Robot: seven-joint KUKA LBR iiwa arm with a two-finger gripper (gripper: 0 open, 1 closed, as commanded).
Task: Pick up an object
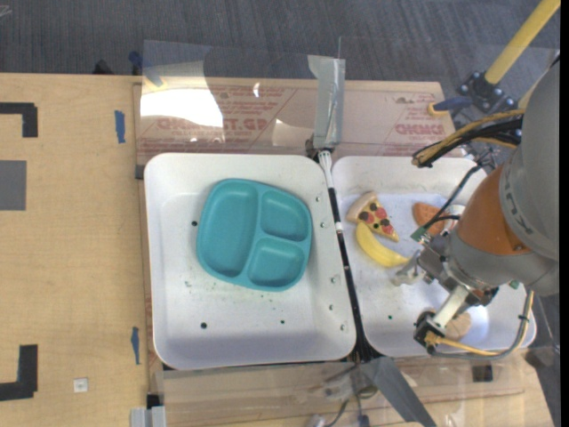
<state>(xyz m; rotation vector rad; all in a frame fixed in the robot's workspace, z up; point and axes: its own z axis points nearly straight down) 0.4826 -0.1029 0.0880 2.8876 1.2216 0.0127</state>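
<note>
Grey arm [538, 194] near curved yellow banana [378, 247], triangular pizza slice [374, 213]

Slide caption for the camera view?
Arm over the right bin beside banana and pizza slice; teal divided plate in left bin.

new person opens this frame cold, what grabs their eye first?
The teal three-compartment plate in the middle of the left bin, bright against the white. Then the grey and orange arm coming in from the right over the right bin, its hand low beside the end of a yellow banana, with a toy pizza slice just above the banana near the divider.
</note>
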